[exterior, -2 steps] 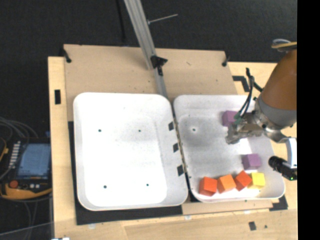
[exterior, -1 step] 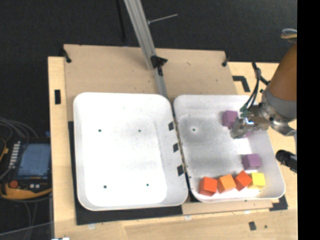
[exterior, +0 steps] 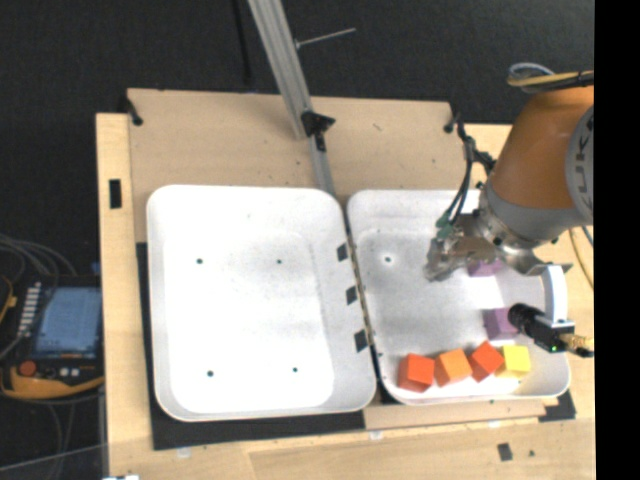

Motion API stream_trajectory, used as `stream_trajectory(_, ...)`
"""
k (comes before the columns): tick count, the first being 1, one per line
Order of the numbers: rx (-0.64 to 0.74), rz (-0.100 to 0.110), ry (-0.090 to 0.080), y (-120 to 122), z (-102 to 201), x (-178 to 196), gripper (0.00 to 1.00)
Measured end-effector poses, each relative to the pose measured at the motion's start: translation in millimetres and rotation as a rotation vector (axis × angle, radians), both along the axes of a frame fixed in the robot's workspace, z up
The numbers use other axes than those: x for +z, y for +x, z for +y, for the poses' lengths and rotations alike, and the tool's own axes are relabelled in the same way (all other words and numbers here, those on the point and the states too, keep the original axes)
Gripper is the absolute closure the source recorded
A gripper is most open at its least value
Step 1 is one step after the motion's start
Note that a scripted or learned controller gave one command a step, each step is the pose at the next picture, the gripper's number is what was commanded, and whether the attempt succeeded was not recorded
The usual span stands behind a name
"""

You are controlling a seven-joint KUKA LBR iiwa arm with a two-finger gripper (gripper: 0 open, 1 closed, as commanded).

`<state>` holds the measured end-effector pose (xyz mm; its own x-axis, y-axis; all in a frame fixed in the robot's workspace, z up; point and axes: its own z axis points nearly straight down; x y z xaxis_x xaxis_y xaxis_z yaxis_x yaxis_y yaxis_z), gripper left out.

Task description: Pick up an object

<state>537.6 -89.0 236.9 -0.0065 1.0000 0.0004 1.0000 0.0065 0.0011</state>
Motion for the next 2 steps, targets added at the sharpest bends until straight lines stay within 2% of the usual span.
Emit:
stream_trajectory(1,0.002,0.001,0.002,-2.1,59.0,4.2,1.00)
stream_trajectory(2,0.000,0.001,0.002,6.5,121.1,3.8,1.00)
